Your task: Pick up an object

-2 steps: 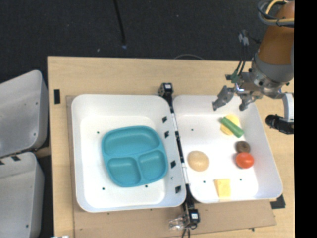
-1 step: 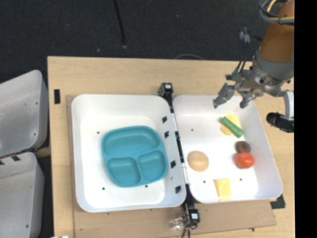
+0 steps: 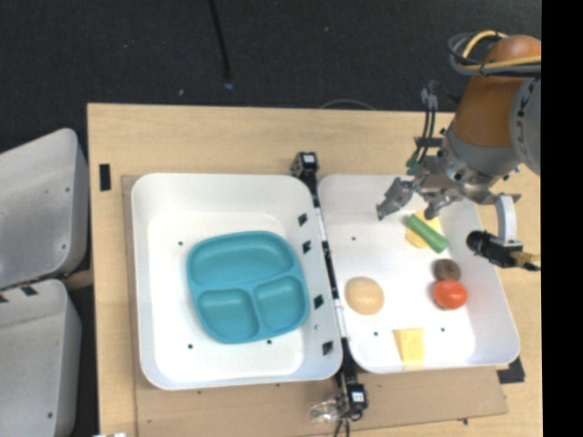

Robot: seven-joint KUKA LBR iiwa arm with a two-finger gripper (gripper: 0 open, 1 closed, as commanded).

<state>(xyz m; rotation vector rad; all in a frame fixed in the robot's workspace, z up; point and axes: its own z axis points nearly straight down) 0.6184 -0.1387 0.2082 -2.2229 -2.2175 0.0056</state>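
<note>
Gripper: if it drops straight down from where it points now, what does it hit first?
Probably the green stick lying just under the gripper in the right bin; height above it is unclear from this angle.

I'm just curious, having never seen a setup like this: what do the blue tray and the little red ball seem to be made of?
The blue tray looks like moulded plastic with a matte finish: even colour, rounded corners, three pressed-in compartments. The red ball looks like smooth plastic or rubber, perhaps a toy tomato; it has a solid colour and a faint sheen, but it is too small here to be sure.
</note>
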